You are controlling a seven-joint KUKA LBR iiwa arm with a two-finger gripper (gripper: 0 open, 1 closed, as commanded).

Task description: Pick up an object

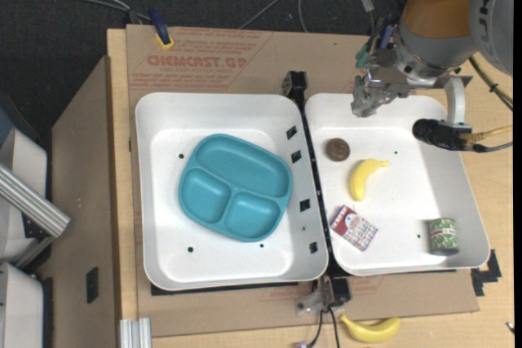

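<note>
At the far edge of the right bin [457, 175], the hand [369, 103] hangs above the rim with nothing between its fingers; how wide it is open I cannot tell. The banana [365, 177] lies just near of it, beside a brown disc [337, 148], so it is probably the easiest target.

Red print, apparently "CHEMCAST GP", on the cardboard sheet [245, 53]

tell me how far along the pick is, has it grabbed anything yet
Nothing looks picked yet. The gripper hangs over the far edge of the right bin, with nothing visible between its fingers. The banana, brown disc, packet and can all lie in the bin. Descent, grasp and lift remain.
</note>
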